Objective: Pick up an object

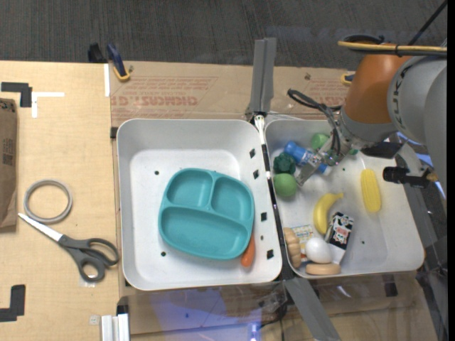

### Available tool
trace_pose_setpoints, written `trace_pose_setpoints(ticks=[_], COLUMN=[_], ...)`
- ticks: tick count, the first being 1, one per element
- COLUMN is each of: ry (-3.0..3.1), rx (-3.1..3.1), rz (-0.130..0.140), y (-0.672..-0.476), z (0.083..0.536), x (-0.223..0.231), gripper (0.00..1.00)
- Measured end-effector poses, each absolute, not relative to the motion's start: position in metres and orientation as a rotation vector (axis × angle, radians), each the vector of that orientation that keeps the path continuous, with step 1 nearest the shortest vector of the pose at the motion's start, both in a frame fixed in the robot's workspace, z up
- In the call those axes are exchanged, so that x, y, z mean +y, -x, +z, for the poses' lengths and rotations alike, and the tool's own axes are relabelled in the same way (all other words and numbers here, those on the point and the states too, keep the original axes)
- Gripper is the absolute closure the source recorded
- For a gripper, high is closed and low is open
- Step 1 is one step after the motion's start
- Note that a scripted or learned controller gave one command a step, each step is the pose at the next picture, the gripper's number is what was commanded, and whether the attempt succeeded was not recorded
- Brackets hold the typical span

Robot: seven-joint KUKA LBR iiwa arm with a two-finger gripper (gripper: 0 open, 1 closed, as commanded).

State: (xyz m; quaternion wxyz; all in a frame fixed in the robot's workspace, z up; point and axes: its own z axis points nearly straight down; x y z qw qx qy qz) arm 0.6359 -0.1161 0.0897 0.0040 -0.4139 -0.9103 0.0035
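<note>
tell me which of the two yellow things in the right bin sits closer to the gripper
The banana, lying just below the gripper. The corn cob lies farther off, toward the bin's right side.

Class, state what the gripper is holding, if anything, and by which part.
It cannot be told: the gripper sits low among the blue object and green balls in the right bin.

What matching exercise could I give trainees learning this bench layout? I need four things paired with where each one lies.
Things:
1. teal divided plate
2. scissors
3. corn cob
4. tape roll

Places:
A. right bin, near its right wall
B. on the bench, left of the bins, nearer the front edge
C. left bin
D. on the bench, left of the bins, just above the scissors

Pairs: 1-C, 2-B, 3-A, 4-D
</note>
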Motion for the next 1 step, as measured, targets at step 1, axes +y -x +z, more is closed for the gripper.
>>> trace_pose_setpoints(ticks=[1], ry=[1.528], rx=[-2.716], rz=[0.021], y=[-0.6453], z=[0.0887], x=[-0.1093], gripper=[0.0])
